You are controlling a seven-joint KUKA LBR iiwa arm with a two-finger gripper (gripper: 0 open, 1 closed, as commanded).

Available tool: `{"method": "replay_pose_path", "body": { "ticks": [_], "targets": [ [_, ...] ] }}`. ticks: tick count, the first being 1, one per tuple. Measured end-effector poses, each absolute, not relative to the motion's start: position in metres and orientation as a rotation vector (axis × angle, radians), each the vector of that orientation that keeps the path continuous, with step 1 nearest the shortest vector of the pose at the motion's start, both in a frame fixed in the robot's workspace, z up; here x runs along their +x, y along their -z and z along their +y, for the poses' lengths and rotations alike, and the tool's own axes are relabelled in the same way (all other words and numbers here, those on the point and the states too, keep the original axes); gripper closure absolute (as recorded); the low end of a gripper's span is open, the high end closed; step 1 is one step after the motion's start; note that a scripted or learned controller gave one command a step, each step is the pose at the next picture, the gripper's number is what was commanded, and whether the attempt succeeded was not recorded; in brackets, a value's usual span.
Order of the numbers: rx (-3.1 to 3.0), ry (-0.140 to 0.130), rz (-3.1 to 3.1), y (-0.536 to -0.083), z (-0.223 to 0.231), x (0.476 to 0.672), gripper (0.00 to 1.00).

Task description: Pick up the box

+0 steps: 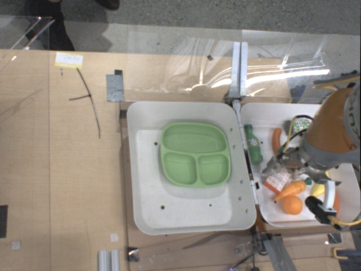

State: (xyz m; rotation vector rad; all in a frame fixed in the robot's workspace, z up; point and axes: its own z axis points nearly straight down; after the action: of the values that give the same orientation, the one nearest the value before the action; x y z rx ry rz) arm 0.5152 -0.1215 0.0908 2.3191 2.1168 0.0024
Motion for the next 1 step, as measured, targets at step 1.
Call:
{"method": "replay_pose_path", "body": {
  "ticks": [1],
  "targets": [
    [2.317,-0.007,2.113,-0.1024,-0.1230,0.5165,1.00]
  ]
}}
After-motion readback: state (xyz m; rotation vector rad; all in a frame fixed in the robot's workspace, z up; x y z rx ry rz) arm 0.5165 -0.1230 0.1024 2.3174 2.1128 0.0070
